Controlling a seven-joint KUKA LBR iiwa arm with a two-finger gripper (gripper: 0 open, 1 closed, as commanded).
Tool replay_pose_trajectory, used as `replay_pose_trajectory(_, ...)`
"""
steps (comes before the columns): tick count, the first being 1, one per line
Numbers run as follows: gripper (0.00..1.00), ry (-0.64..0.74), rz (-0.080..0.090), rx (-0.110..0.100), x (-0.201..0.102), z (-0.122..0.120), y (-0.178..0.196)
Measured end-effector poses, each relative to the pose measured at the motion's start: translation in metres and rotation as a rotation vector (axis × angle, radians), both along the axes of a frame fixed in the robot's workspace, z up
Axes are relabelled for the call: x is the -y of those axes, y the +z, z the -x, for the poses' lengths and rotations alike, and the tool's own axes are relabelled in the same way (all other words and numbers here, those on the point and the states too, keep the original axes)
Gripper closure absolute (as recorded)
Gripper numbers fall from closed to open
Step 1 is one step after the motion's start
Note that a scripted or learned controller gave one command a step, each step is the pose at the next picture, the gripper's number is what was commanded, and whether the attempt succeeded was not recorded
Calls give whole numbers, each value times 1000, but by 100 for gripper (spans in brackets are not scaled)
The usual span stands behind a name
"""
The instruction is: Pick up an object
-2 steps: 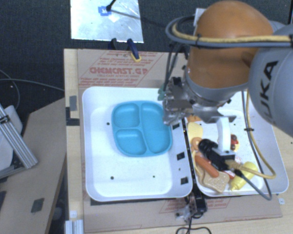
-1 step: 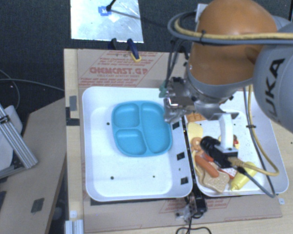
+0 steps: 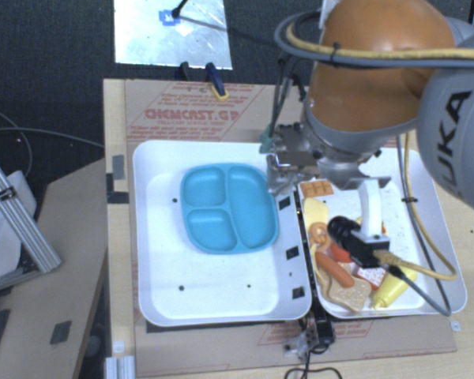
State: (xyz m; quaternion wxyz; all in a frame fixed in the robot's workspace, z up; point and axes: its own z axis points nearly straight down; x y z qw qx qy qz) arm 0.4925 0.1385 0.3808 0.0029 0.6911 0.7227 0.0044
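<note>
Overhead view of two bins on the tabletop. The gripper (image 3: 284, 161), below the arm's orange band (image 3: 379, 54), hangs over the divider between the left bin (image 3: 213, 290) and the right bin (image 3: 423, 219); whether it is spread or closed cannot be told from this angle, and nothing is seen held. Candidate objects crowd the inner half of the right bin: a waffle piece (image 3: 317, 188) nearest the gripper, then a yellow cheese slice (image 3: 316, 212), a sausage (image 3: 336, 269) and a toast slice (image 3: 349, 294). All look like light, rigid toy foods. The flat pieces offer only thin edges and would likely slip; the sausage, rounded and narrow, is best pinched across its middle. The blue divided plate (image 3: 227, 208) lies alone in the left bin; it is wide, smooth and graspable only at its rim.
</note>
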Motion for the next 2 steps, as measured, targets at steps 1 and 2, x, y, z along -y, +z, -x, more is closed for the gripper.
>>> replay_pose_trajectory(1, 100, 6, 0, 1, 0, -1, 11)
replay_pose_trajectory(2, 100, 11, 0, 4, 0, -1, 21)
